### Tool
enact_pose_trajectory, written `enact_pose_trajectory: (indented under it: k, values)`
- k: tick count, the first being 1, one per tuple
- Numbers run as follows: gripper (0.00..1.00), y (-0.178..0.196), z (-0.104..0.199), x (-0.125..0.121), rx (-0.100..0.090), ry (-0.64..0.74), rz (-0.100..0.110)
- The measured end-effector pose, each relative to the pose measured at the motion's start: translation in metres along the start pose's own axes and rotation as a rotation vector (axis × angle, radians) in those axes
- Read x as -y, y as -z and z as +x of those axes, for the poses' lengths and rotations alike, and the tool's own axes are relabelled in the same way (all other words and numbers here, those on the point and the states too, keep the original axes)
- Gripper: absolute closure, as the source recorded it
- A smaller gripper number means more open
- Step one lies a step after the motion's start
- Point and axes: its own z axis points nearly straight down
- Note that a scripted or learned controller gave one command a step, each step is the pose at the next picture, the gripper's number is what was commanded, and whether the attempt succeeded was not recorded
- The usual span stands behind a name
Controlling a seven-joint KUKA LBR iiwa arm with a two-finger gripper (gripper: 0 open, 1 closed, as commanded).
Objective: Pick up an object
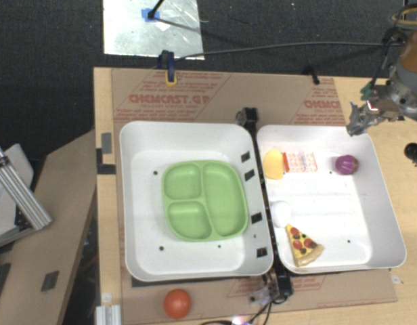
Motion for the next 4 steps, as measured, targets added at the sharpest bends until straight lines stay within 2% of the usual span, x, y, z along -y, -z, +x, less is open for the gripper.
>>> enact_pose_trajectory:
  k: [1, 3, 4]
  values:
    - [1.0, -0.01, 0.057, 0.003, -0.002, 0.001, 0.005]
    - [1.0, -0.007, 0.148, 0.019, -0.003, 0.002, 0.005]
    - [1.0, -0.023, 0.194, 0.039, -0.003, 0.002, 0.008]
